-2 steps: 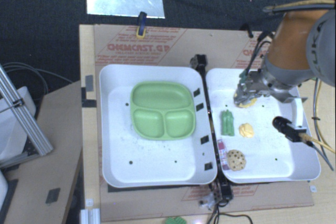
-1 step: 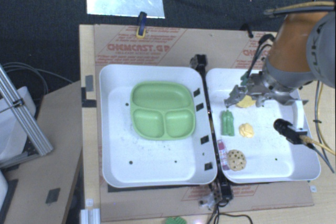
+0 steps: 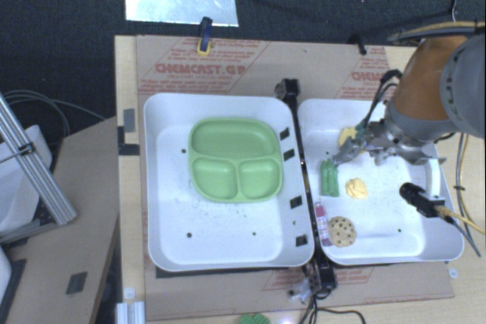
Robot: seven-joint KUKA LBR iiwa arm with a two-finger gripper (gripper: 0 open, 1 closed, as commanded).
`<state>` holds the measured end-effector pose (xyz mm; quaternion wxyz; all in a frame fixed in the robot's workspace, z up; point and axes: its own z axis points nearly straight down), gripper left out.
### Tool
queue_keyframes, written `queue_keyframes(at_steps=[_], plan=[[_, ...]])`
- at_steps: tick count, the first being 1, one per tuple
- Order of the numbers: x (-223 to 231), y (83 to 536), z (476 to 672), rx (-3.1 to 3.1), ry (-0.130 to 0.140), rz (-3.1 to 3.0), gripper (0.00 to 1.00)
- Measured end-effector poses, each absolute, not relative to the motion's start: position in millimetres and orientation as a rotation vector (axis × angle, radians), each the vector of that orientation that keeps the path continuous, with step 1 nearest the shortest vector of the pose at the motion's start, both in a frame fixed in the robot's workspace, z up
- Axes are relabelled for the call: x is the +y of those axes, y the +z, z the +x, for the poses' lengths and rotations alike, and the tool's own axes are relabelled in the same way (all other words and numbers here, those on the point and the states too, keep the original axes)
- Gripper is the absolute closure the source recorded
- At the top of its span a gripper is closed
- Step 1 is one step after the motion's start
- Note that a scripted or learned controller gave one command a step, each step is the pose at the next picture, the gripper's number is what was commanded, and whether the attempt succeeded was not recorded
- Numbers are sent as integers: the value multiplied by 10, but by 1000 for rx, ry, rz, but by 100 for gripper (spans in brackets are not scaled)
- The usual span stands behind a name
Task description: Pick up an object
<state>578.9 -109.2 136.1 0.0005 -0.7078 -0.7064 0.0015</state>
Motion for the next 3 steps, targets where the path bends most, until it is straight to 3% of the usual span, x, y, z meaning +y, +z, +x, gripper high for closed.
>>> queue_keyframes(at_steps=[1,2,3], plan=[[-957,814,5601,-2221,2,-2218,0],[-965,951,5622,-2224,-3,-2221,100],[-191,1902,5682,-2238,-14,-2212,100]])
